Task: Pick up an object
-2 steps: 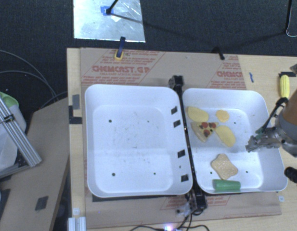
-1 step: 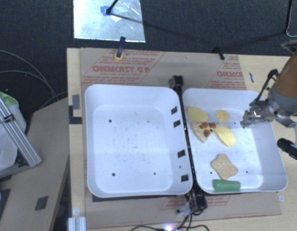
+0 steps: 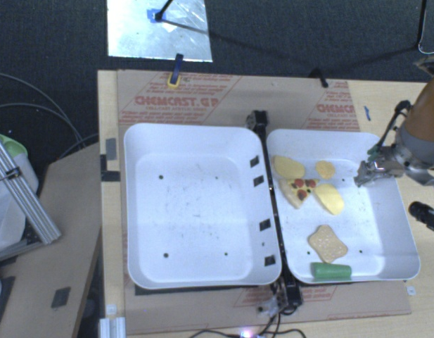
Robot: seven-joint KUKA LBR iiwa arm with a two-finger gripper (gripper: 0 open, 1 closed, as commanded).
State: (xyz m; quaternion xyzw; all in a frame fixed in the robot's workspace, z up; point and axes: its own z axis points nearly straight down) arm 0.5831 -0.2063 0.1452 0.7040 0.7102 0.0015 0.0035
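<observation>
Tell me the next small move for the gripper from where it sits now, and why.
Probably slide the gripper a little toward the left bin and lower it over the yellow wedge, the nearest item. The gripper is at the right bin's right side, apart from every object and holding nothing visible. The wedge has bare floor on its right, though the pizza slice lies close on its left.

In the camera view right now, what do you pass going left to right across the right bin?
Yellow chip → pizza slice → small yellow piece → claw. The toast, green piece and yellow wedge overlap these in left-right position, so I leave them out.
</observation>
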